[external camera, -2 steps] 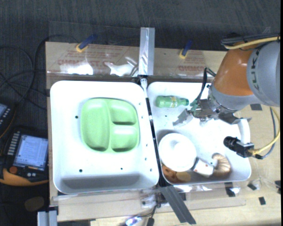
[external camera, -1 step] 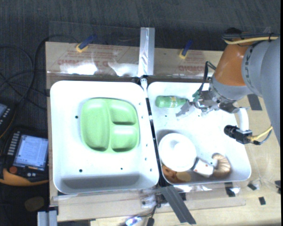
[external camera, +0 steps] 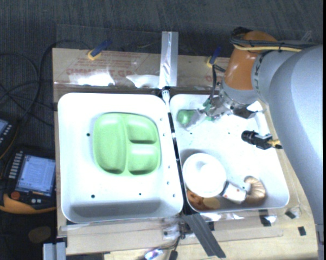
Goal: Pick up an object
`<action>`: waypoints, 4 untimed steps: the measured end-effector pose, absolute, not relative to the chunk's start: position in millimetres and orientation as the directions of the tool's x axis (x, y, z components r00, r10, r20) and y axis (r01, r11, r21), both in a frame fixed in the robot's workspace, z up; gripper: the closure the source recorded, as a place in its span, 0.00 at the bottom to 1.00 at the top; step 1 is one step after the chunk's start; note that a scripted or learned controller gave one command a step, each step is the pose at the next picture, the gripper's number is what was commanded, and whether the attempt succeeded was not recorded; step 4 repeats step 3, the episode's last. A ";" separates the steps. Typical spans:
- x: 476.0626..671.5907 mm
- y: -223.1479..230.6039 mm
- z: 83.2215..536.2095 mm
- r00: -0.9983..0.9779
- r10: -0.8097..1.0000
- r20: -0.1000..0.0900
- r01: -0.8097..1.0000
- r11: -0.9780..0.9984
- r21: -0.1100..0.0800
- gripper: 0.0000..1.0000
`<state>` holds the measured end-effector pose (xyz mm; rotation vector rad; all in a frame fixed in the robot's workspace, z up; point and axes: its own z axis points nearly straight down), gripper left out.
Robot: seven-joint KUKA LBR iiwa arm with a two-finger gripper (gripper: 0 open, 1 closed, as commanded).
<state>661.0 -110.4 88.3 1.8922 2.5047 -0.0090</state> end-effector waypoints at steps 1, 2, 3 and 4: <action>666.4 -132.4 89.5 -0.558 0.830 0.011 0.830 0.558 -0.012 0.00; 670.4 -133.6 100.3 -0.559 0.829 -0.009 0.829 0.559 0.001 1.00; 659.5 -94.8 186.2 -0.361 0.933 -0.009 0.933 0.361 0.001 1.00; 659.5 -94.8 186.2 -0.361 0.933 -0.009 0.933 0.361 0.001 1.00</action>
